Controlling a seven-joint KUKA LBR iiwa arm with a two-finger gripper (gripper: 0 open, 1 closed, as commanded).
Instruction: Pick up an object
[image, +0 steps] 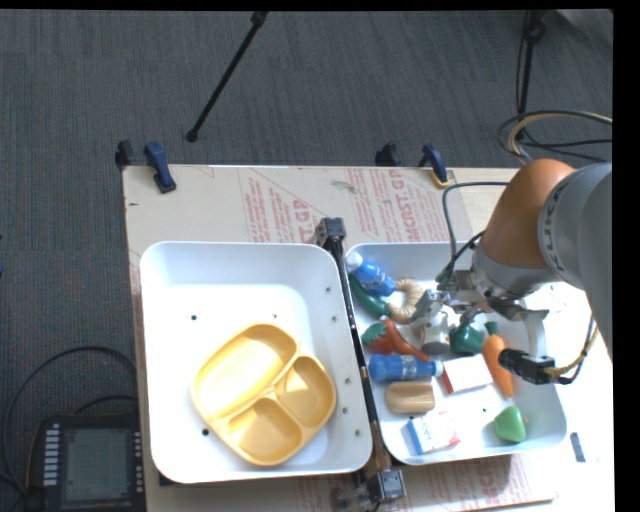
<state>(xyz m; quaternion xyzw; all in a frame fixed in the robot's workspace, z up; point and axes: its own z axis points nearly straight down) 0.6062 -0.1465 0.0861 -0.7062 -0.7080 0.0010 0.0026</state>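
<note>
Across the centre of the frame, a pale board (250, 200) with red print rests on dark grey carpet (300, 90), held by blue clamps (159, 166) along its upper edge. A black rod (225, 75) slants across the carpet at upper left; a small screen unit (90, 465) with a cable sits at lower left. On the board lie two bins side by side. The left bin (200, 275) holds a yellow divided tray (264, 393). The right bin (555, 400) holds a crowd of small objects: a blue bottle (403, 368), a second blue bottle (372, 274), a carrot (498, 362), a green piece (510, 424), a tan block (410, 397), a white-and-red box (467, 375) and a small carton (432, 433). The arm (540, 230) enters from the right, its orange band above the wrist, bent down over the right bin. The gripper (438, 322) sits low among the objects at mid-bin, close beside a dark green item (466, 339); its degree of opening and any hold cannot be told.
</note>
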